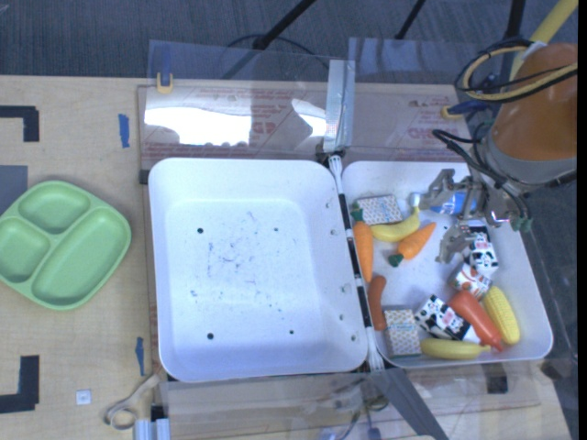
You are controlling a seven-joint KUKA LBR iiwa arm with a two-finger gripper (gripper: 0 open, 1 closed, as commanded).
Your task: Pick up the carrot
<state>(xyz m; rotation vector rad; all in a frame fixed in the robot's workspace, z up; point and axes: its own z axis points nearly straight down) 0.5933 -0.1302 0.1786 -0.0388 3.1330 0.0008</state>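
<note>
Hanging over the far right part of the right bin (pixel 541 337), the pincer (pixel 463 218) sits low among the toys under the grey and orange arm (pixel 532 126). Its metal parts blur into the clutter beneath, so I cannot tell whether it is wide or narrow, and I see nothing plainly caught in it. It seems just beside a blue piece (pixel 449 204) and a cow-patterned block (pixel 479 259); whether it touches either I cannot say.

The carrot (pixel 417 240), short, orange and green at its lower end, lies tilted near the middle of that bin, its top against a yellow banana (pixel 399 229), on the side of the pincer nearer the left bin (pixel 248 264).

Trouble, I would guess, comes from the crowding. A descent where the pincer now hangs would likely meet the block or the blue piece, not the carrot. Closing on the carrot could also catch the banana pressed against it, or knock the slim body aside so it rolls free. Other orange pieces invite a wrong pick: one long one (pixel 364 250) along the bin's left wall, a darker one (pixel 376 301) below it, and a fat one (pixel 472 317) beside the corn (pixel 502 314) near the front edge.
</note>
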